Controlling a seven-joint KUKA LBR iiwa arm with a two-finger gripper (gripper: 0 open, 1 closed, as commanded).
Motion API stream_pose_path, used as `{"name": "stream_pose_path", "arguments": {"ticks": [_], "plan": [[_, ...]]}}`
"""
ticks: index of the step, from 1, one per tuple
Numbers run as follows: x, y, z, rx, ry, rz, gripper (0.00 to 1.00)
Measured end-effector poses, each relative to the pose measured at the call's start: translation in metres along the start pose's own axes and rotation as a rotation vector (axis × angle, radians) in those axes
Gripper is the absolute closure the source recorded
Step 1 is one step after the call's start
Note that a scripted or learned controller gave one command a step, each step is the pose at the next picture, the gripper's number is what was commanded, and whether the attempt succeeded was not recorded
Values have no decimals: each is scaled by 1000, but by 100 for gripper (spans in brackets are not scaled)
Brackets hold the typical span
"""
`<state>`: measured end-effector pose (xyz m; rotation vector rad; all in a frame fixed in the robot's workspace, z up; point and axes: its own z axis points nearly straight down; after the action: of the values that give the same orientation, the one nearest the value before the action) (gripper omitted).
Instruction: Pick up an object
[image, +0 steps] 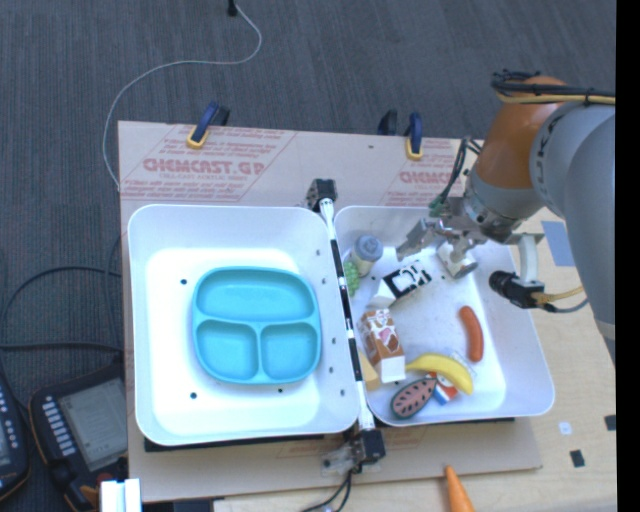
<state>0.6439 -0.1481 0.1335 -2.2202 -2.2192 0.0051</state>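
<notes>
Below the spread jaws (437, 247), just apart, lies a black-and-white packet (408, 280) in the right bin (525, 375).

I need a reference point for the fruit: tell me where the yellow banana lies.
The yellow banana lies in the right white bin, toward its near edge, just below the red sausage and right of the brown carton.

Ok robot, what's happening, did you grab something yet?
Hand open, over right bin. Nothing held. Hot dog, banana loose below.
</notes>
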Motion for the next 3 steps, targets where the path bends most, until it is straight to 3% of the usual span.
{"name": "stream_pose_path", "arguments": {"ticks": [1, 2, 3], "plan": [[8, -48, 46, -10, -2, -2, 0], [7, -47, 34, -14, -3, -1, 100], [8, -47, 35, -14, -2, -1, 0]]}}
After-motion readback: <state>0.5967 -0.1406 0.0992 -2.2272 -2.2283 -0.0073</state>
